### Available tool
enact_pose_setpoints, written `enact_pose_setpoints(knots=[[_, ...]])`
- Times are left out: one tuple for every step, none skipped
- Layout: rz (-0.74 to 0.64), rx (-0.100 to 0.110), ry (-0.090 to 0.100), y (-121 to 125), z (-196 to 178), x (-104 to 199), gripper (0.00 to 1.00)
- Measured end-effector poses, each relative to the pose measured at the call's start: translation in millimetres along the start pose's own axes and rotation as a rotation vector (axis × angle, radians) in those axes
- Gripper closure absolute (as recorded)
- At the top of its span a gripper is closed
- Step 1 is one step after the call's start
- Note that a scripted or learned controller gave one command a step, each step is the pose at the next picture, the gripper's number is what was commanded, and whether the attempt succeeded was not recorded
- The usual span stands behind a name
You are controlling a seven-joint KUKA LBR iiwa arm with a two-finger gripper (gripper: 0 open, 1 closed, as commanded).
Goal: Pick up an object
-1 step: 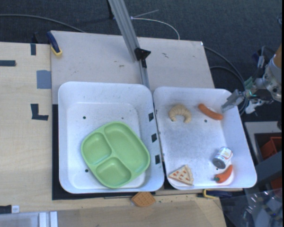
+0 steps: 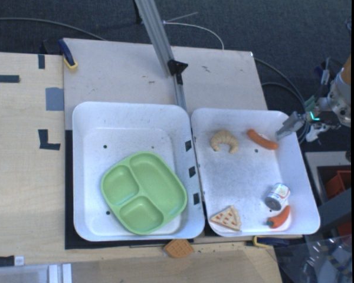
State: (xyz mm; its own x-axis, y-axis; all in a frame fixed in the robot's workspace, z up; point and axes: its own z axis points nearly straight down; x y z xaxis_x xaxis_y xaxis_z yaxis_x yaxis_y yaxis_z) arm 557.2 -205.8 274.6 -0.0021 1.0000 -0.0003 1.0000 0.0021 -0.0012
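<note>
- On the right bin (image 2: pixel 295 175): a croissant (image 2: pixel 224 140), a hot dog (image 2: pixel 262 139), a small can (image 2: pixel 277 196), a carrot (image 2: pixel 279 217) and a pizza slice (image 2: pixel 226 219).
- Can has a blue label, but the words are too small to read.
- Hot dog is orange-red and lies near the bin's top right corner.
- Gripper (image 2: pixel 295 127) is at the bin's right edge, just beside the hot dog. It's blurry, so can't tell if it's open or closed. Nothing seen betw. the tips.
- Left bin (image 2: pixel 88 158) has a green tray (image 2: pixel 143 191) w/ 3 parts.
- A waffle (image 2: pixel 177 249) sits below the bins.
- Arm is cut off at the right side.
</note>
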Motion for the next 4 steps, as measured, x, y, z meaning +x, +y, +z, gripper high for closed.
enact_pose_setpoints(knots=[[0.001, 0.005, 0.001, -6, 45, 1, 0.00], [0.002, 0.005, 0.001, -15, 96, -4, 0.00], [0.001, 0.005, 0.001, -11, 141, -2, 0.00], [0.000, 0.002, 0.001, -10, 128, -2, 1.00]])
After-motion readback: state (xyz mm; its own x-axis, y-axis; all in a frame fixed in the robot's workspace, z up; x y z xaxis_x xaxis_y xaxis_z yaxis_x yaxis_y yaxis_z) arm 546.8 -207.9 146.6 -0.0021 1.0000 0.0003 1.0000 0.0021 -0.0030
